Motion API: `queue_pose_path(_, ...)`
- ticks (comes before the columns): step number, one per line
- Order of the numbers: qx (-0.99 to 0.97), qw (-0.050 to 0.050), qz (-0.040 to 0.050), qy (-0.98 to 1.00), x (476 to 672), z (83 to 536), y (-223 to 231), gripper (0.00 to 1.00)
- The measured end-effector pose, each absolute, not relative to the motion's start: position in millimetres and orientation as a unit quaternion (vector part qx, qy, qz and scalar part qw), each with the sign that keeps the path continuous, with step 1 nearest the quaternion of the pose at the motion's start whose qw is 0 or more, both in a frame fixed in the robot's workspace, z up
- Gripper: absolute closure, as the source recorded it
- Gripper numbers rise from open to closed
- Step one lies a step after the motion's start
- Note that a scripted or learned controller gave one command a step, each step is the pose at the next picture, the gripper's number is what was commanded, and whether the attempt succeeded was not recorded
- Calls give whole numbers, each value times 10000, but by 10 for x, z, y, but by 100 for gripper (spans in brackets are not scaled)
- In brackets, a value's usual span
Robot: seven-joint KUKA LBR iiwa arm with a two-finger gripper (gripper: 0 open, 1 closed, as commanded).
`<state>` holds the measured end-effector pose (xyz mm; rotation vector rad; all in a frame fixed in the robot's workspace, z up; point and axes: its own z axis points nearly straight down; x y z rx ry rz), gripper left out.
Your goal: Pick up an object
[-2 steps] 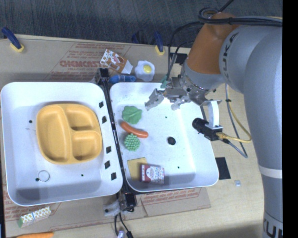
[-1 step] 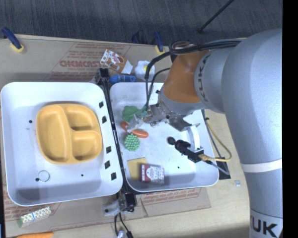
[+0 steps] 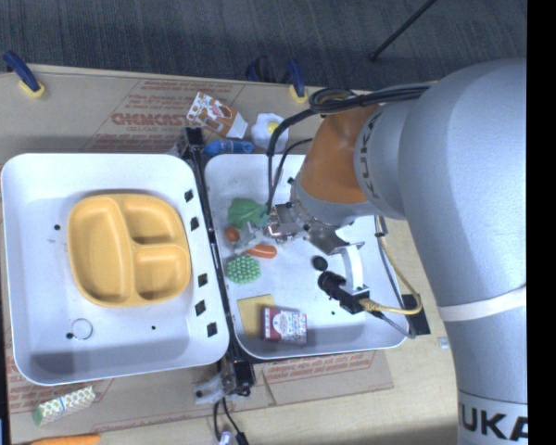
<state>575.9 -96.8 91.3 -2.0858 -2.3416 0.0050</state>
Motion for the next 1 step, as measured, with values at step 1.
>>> queue_pose_path(1, -6631, 35, 26, -7485, 5760, 1013, -970, 100)
